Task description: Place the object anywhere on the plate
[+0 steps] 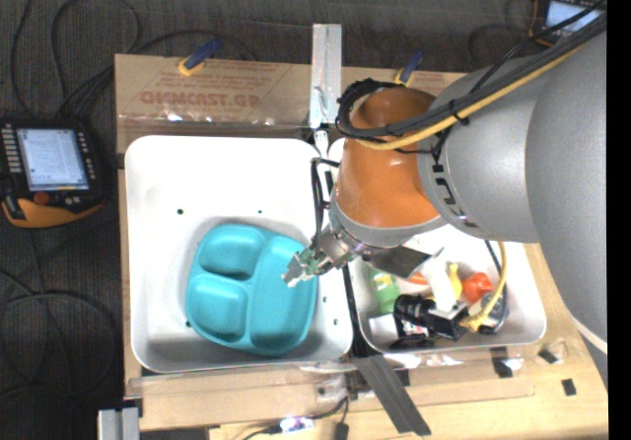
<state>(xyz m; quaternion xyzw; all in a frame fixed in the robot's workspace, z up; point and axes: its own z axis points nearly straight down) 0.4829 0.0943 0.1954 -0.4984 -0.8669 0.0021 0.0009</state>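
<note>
Pincer [299, 271] over teal plate [251, 292] rim, tips blurred, grip state unclear, right bin [527, 325] largely hidden by arm [513, 152]

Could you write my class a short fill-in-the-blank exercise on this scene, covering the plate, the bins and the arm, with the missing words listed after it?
1. The divided plate lies in the ____ white bin.
2. The colour of the plate is ____.
3. The gripper is above the plate's ____ edge.
4. The band above the arm's wrist is ____.

Missing words: left; turquoise; right; orange
</note>
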